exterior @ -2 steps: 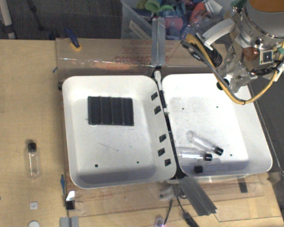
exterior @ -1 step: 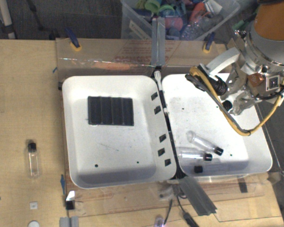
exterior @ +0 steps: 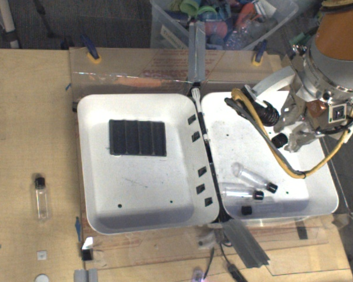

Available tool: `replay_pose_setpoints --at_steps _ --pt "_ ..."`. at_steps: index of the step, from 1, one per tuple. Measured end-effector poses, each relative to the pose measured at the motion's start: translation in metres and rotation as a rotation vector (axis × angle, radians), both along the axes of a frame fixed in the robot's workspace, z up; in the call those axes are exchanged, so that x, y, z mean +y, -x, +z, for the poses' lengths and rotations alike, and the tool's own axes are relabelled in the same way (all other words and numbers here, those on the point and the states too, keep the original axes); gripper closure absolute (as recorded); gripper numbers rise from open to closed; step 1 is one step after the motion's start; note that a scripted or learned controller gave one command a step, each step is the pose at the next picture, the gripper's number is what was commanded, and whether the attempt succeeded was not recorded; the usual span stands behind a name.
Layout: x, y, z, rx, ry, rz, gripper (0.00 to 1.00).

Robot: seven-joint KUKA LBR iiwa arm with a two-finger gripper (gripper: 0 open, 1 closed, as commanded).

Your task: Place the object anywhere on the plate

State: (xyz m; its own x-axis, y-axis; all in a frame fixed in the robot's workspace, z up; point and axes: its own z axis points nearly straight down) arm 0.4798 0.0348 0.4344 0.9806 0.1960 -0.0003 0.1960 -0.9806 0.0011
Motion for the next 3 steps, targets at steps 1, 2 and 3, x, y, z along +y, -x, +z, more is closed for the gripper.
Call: replay_pose_setpoints --at_steps 1,2,3 --pt "0.075 -0.001 0.0 -0.002 0.001 0.0 1.0" --pt "0.097 0.001 -0.114 0.003 0.0 0.031 1.0" --pt "0.19 0.001 -0.243 0.005 -0.001 0.161 1.0"
